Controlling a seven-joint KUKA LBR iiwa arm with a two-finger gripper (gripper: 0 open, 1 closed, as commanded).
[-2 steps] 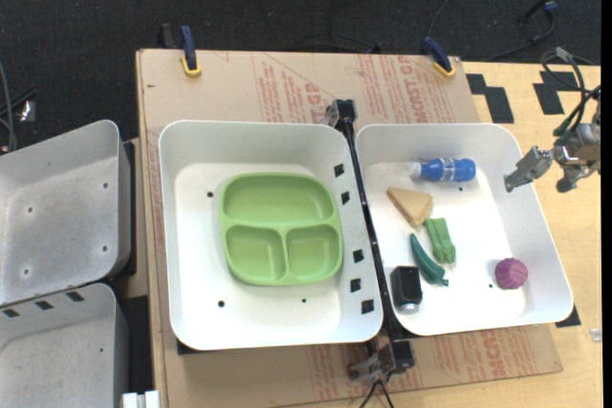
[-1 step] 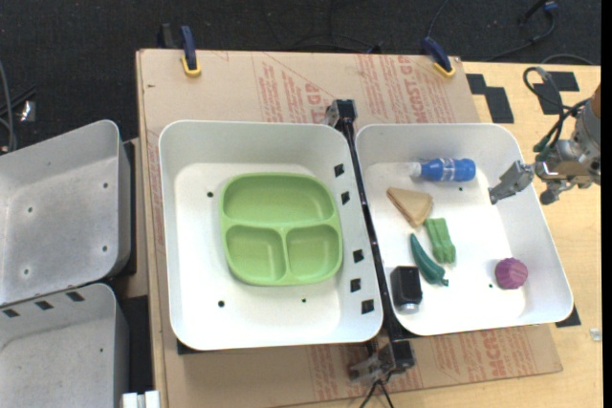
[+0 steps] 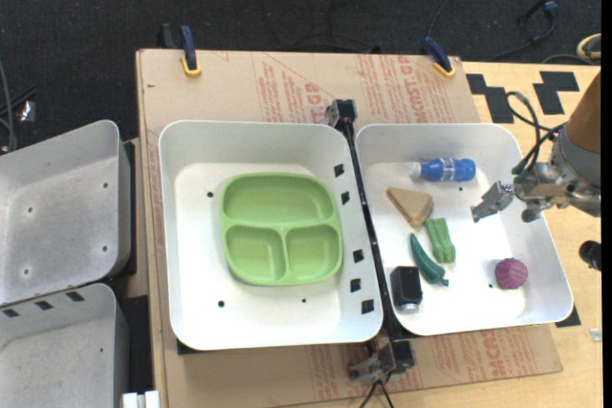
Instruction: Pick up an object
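The gripper (image 3: 497, 202) hangs over the right bin (image 3: 545, 234) near its three o'clock wall, its grey metal fingers spread apart and pinching nothing. Every object lies apart from it on the smooth white floor. The blue bottle (image 3: 446, 170), a small cylinder lying on its side, is at about ten o'clock from the claw. The tan wedge (image 3: 411, 204), flat and triangular, lies at nine o'clock. The ribbed green piece (image 3: 441, 239) and the dark green curved pod (image 3: 426, 259) sit at eight o'clock, the glossy black block (image 3: 406, 287) beyond them. The round purple ball (image 3: 511, 273) rests at six o'clock. A matte green divided plate (image 3: 282, 227) sits in the left bin (image 3: 191, 158).
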